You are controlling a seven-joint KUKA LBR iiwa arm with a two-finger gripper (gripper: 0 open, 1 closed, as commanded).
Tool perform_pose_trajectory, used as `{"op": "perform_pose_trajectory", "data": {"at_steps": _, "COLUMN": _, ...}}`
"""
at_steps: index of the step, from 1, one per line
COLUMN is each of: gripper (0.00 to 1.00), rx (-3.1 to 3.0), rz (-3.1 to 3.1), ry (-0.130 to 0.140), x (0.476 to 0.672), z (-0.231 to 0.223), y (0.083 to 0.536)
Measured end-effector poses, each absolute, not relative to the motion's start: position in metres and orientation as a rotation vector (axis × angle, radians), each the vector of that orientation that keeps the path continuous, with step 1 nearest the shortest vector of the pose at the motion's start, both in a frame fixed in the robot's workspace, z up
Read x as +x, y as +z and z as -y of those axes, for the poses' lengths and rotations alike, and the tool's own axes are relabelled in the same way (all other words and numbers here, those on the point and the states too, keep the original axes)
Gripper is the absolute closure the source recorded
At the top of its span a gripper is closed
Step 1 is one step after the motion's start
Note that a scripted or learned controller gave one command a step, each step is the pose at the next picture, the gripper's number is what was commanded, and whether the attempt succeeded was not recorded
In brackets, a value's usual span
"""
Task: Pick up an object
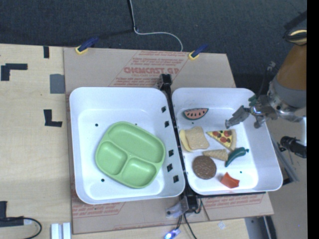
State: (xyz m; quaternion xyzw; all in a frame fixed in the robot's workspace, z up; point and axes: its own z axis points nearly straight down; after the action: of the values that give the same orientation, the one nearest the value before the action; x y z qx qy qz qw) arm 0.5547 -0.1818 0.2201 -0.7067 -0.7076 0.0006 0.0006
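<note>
Camera view: hand (238, 117) seemingly above pizza slice (222, 138).

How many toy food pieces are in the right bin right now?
7: watermelon slice at the back, bread on the left, pizza slice and cone mid-bin, green pepper, brown cookie, red piece at the front.

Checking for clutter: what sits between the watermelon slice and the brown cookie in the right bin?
In the camera view, the bread slice lies between the watermelon slice and the brown cookie.
</note>
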Motion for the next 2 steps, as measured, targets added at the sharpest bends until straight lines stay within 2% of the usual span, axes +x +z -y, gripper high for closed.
{"op": "perform_pose_trajectory", "data": {"at_steps": 1, "gripper": 0.0, "rx": -2.223, "rz": 2.214, "ry": 0.001, "x": 0.496, "z": 0.173, "y": 0.08}}
{"op": "perform_pose_trajectory", "data": {"at_steps": 2, "gripper": 0.0, "rx": -2.229, "rz": 2.231, "ry": -0.007, "x": 0.499, "z": 0.186, "y": 0.217}}
